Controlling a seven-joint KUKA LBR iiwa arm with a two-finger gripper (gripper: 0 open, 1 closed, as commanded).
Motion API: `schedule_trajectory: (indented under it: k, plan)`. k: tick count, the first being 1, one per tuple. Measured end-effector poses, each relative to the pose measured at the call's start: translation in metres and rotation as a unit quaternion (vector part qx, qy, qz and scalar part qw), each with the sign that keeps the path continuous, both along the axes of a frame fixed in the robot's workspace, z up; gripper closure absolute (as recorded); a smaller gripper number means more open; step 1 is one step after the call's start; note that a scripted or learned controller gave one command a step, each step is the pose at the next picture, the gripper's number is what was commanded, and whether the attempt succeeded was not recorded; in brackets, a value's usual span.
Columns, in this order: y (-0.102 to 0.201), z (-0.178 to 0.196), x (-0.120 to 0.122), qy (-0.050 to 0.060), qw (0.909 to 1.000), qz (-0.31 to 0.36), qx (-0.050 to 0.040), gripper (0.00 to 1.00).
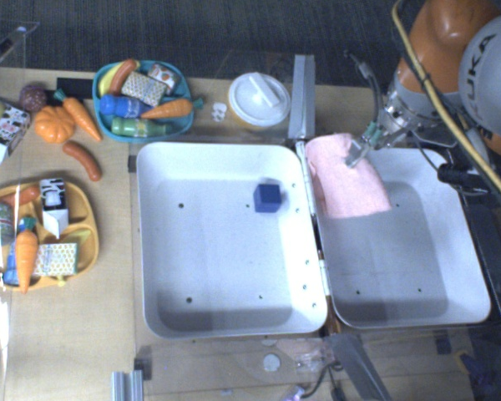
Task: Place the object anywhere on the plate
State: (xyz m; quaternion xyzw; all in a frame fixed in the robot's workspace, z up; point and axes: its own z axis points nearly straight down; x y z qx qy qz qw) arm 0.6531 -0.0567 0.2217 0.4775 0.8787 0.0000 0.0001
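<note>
While the two shallow white bins (pixel 225 320) lie side by side on the counter, a small blue cube (pixel 268 197) rests in the left bin, towards its far right corner. Farther back, a pink plate (pixel 347 188) leans in the right bin's far left corner, the tool (pixel 356 151) just above it; whether its grip is parted I cannot tell.

We see even, fairly bright overhead light; the left bin (pixel 221 232) glares white along its rim, with soft shadows pooling at the near walls of both bins. Up and right of the gripper (pixel 356 153), the arm's orange band (pixel 442 23) looms soft and slightly blurred, fine detail grainy
</note>
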Motion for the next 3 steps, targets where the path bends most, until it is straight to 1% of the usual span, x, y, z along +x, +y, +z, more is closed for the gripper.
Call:
schedule_trajectory:
  k: [1,2,3]
  plan:
    - [0.036,0.003,-0.038,0.001,0.9797,0.201,0.0006,1.0]
    - [0.078,0.009,-0.072,0.0,0.9199,0.392,0.001,1.0]
    - [0.119,0.006,-0.092,0.001,0.8797,0.475,0.0013,1.0]
